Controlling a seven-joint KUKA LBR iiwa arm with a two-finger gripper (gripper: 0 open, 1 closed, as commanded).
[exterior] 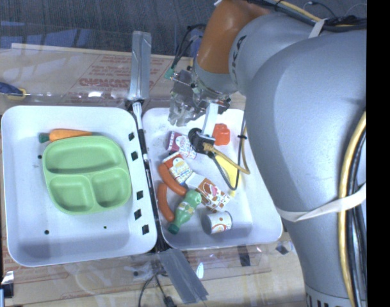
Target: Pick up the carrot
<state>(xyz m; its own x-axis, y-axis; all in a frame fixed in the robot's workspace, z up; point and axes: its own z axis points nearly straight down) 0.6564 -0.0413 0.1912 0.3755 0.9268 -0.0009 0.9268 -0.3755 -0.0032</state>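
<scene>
A glossy green bottle [184, 210] and small printed cartons lie jumbled in the right bin [259, 216], nearer the camera than the jaws [182, 110]. Whether the metal jaws are apart or together I cannot tell. The tapered orange carrot [68, 134] lies well left of them in the left bin [22, 171], touching the far rim of a smooth green compartment plate [86, 173].

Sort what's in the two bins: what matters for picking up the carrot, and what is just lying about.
Job:
- orange carrot with green top, left bin, beside the tray
- two-finger gripper, over the right bin

Lying about:
- green divided plastic tray
- green toy bottle
- two orange-red sausages
- yellow banana
- small silver can
</scene>
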